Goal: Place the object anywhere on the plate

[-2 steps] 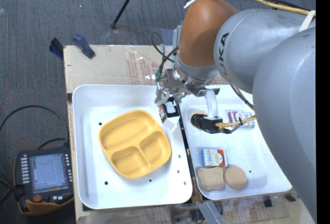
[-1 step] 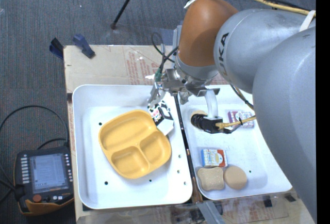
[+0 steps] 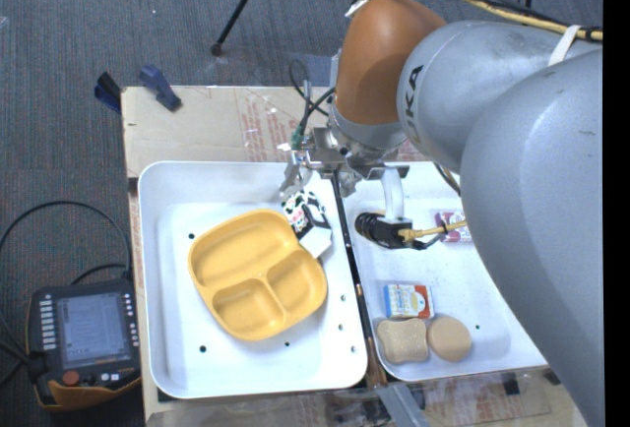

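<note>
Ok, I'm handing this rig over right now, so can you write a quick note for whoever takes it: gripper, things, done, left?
Gripper: over the left bin's far right part, just above the carton; whether it grips the carton can't be made out.
Carton: black and white, at the plate's far right rim, partly over it.
Plate: yellow, three compartments, in the left bin.
Done: carton brought to the plate's edge.
Left: confirm it rests on the plate and the arm backs off.
</note>
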Tool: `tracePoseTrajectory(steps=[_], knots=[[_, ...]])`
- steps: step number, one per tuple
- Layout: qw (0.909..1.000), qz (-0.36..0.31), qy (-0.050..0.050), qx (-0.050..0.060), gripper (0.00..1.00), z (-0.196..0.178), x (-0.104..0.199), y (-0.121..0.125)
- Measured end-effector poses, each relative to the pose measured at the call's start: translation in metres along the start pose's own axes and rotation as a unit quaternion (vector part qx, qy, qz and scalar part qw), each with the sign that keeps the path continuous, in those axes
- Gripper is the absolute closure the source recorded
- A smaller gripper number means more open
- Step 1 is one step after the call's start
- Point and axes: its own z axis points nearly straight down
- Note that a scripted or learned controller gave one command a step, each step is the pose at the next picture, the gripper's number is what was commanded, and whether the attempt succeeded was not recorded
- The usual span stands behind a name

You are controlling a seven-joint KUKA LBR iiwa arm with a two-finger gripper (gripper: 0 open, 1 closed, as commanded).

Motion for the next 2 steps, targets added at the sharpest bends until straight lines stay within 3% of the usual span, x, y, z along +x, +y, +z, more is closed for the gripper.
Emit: tracePoseTrajectory(steps=[1, 2], knots=[[0.9969, 0.079, 0.0, 0.0, 0.0, -0.035, 0.0, 0.001], [0.9676, 0.252, 0.0, 0.002, 0.0, 0.0, -0.025, -0.041]])
